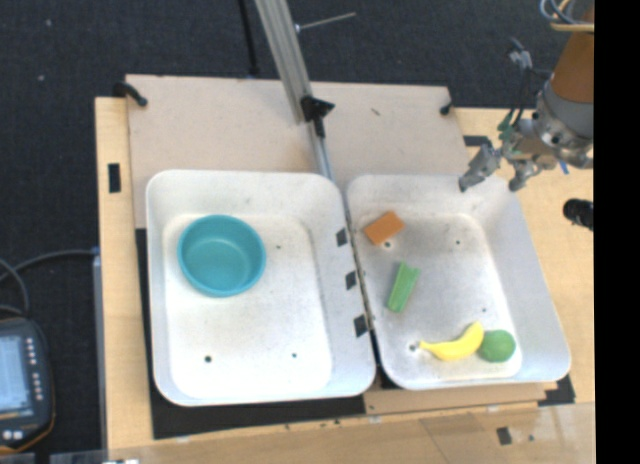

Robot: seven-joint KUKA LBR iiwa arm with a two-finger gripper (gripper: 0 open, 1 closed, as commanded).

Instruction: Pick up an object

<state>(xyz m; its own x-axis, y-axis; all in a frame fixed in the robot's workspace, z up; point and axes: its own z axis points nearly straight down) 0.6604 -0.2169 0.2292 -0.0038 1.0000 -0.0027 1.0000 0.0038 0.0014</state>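
Observation:
The right bin (520, 282) holds an orange block (383, 228) near its back left, a green oblong piece (402, 287) in the middle, and a yellow banana (452, 344) beside a green ball (497, 345) at the front right. My gripper (497, 174) hangs above the bin's back right corner, well apart from all of them. Its two fingers (477, 171) are spread, with nothing between them.
A teal bowl (222, 255) sits in the left bin (300, 352). A slanted metal rail (285, 47) rises from the back, ending near the gap between the bins. Tan bench surface (280, 122) lies behind both bins.

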